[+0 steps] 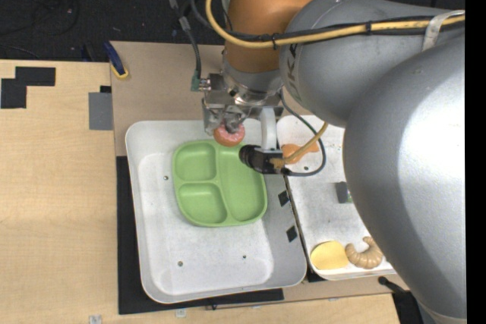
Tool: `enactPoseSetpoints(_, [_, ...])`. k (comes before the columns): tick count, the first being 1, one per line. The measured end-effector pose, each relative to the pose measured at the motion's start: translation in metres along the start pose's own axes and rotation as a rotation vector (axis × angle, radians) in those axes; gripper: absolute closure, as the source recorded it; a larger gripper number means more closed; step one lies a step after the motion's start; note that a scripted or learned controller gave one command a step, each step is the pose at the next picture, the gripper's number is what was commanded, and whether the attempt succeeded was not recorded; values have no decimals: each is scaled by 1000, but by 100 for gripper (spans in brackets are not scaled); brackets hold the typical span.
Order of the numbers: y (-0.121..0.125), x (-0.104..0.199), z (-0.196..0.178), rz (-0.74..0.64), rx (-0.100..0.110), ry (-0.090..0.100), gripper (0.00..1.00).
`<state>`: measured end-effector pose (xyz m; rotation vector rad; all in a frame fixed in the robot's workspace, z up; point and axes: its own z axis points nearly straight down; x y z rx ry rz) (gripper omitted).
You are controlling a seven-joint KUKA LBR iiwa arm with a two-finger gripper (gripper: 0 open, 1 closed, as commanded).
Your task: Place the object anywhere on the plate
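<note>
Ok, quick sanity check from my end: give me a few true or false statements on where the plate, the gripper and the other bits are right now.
1. The green plate lies in the left bin. True.
2. The plate has one undivided well. False: it has three compartments.
3. The gripper is above the plate's far edge, with a pinkish object at its tip. True.
4. The pinkish object lies flat in the plate's large compartment. False: it is up at the gripper's tip by the far rim.
5. A yellow piece and a tan curved piece sit in the right bin. True.
</note>
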<state>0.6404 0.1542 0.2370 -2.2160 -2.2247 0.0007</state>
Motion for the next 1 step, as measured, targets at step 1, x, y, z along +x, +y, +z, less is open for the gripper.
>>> enactPoseSetpoints(1, [-1, -1, 0, 1, 2, -1, 0])
